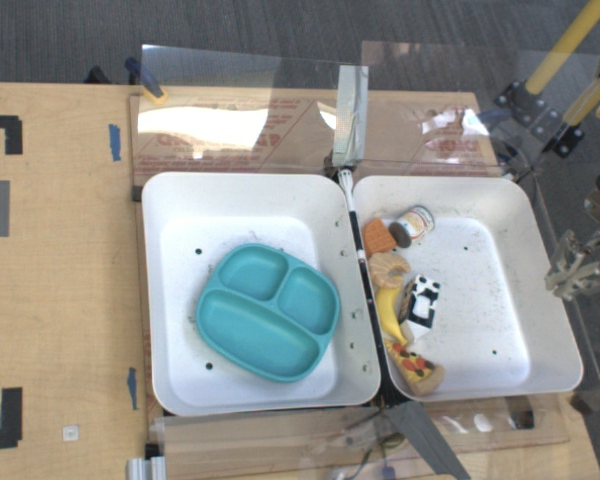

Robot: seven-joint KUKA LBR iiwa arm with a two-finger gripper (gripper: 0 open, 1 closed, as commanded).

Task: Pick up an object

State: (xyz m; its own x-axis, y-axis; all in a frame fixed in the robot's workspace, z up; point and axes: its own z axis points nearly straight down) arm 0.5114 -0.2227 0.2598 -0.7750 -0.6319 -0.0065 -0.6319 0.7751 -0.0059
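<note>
The right bin (500, 358) holds a row of small objects along its left wall. From back to front they are a small round can (413, 224), an orange piece (378, 235), a tan round piece (388, 268), a yellow banana (389, 314), a black-and-white item (422, 302) and a multicoloured item (417, 370) in the front corner. My gripper (574, 265) is a grey shape just outside the right bin's right rim, well apart from all of the objects.
The left bin (170, 218) holds a teal divided plate (268, 312) at its middle. A clear panel and a metal post (350, 118) stand behind the bins. A yellow pole on a black clamp (545, 78) rises at the back right.
</note>
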